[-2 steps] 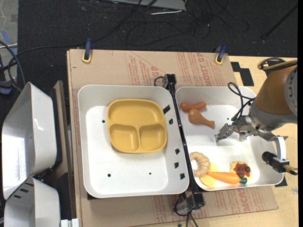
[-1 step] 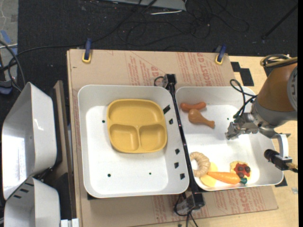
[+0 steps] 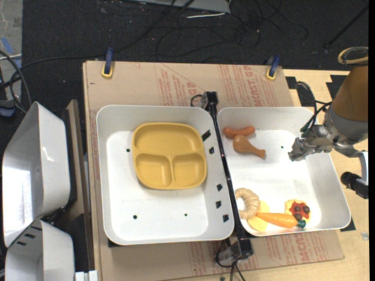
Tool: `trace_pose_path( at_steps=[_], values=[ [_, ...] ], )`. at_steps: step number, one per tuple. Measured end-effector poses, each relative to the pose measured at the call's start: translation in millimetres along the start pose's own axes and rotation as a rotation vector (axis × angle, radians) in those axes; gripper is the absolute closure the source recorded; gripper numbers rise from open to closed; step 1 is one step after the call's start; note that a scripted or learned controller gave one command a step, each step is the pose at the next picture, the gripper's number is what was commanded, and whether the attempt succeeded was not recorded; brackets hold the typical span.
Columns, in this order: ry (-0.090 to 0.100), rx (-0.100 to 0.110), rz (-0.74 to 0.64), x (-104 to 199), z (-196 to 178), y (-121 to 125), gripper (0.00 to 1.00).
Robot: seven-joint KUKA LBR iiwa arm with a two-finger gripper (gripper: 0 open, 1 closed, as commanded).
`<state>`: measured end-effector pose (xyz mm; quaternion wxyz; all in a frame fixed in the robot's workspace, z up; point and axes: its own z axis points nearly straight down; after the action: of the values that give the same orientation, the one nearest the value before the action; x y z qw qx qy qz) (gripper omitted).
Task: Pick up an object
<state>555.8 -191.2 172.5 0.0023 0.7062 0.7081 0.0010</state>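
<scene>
A yellow divided plate [image 3: 170, 156] is being borne by the left bin [image 3: 111, 174]. A drumstick [image 3: 249, 146], sausage [image 3: 239, 132], carrot [image 3: 276, 219] and shrimp [image 3: 246, 202] are lying in the right bin [image 3: 328, 186]. The gripper [image 3: 296, 151], its opening impossible to tell, is being held over that bin's right side.

Red print on the cardboard sheet [image 3: 176, 78], mirrored, perhaps "MACROTTA".

Gripper [image 3: 297, 151] at right bin's [image 3: 328, 174] upper right; drumstick [image 3: 249, 147], hot dog [image 3: 239, 132] upper left; carrot [image 3: 276, 219] bottom; yellow plate [image 3: 170, 156] in left bin [image 3: 117, 174]
</scene>
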Motion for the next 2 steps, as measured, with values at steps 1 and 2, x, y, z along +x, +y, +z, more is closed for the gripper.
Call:
trace_pose_path(
  at_steps=[1, 2],
  values=[
    [0.0, 0.0, 0.001, -4.9, -46.5, -5.6, 1.0],
    [0.0, 0.002, 0.0, -4.9, -67.2, -4.7, 1.0]
  ],
)
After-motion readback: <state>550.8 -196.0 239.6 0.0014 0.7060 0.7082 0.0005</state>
